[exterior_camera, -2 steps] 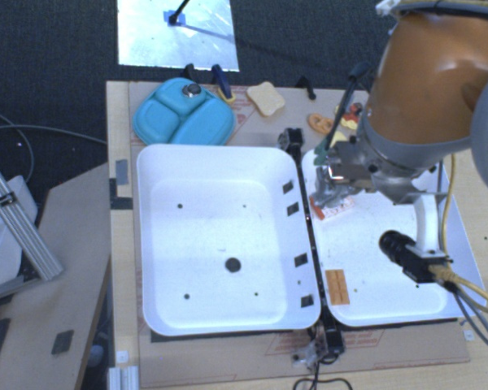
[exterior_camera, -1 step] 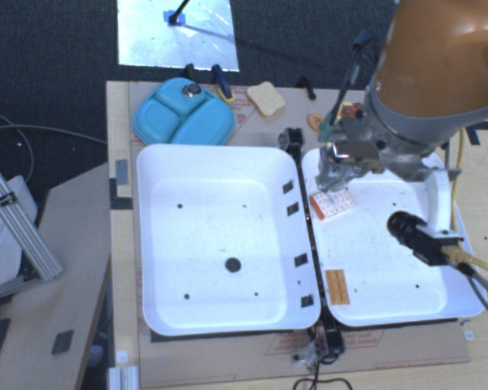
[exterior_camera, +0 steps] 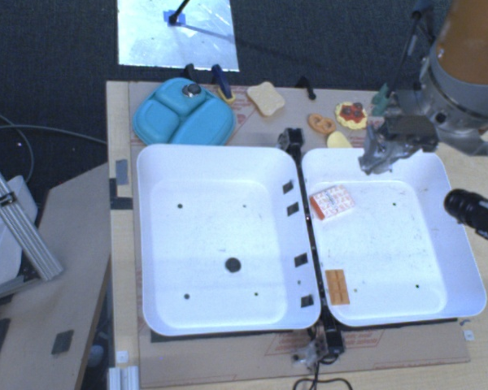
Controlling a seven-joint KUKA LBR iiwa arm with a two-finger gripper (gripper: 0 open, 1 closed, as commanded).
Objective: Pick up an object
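Gripper point(exterior_camera: 376, 162), finger state unclear, hovers above-right of patterned packet point(exterior_camera: 333, 202) in right bin point(exterior_camera: 439, 299).

Bench point(exterior_camera: 122, 218) bears 2 white bins point(exterior_camera: 220, 238); blue tray point(exterior_camera: 183, 114).

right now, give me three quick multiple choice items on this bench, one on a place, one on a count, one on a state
1. Where does the small orange block lie?
A. front left of the right bin
B. middle of the left bin
C. on the blue tray

2. How many loose objects lie in the right bin?
A. none
B. two
C. five

3. What about the gripper?
A. above the right bin's back edge, carrying nothing visible
B. pressed on the orange block
C. over the left bin

Answers: 1 A, the block sits by the divider near the front. 2 B, the orange block and the patterned card. 3 A, it hangs at the back rim, apart from both.
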